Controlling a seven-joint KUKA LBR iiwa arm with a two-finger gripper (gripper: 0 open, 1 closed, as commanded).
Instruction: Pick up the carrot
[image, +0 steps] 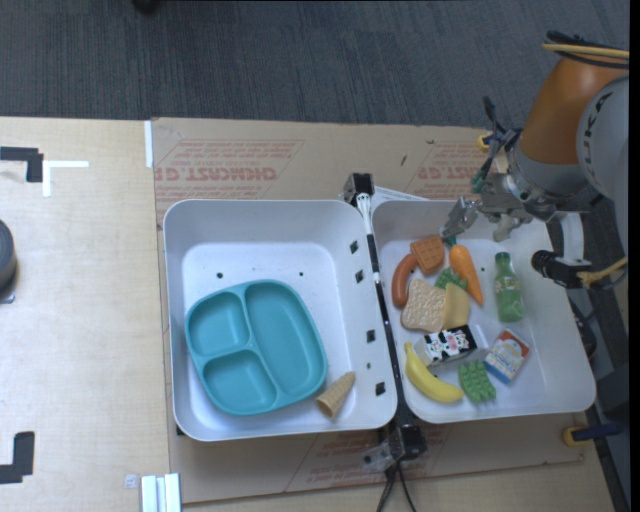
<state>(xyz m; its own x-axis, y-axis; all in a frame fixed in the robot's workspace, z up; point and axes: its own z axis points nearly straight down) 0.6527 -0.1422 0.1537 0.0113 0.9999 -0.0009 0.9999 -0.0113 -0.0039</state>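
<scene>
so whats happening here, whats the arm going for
The gripper of the grey and orange arm hangs over the far end of the right bin, just above the carrot. The carrot lies in a pile of toy food beside a sausage and a green bottle. The left bin holds a teal divided tray and an ice cream cone.

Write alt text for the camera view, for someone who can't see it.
A grey arm's gripper hangs over the far edge of the right bin, just above the carrot lying among piled toy food: a hot dog, banana and green bottle. The left bin holds a teal divided plate and an ice cream cone.
</scene>
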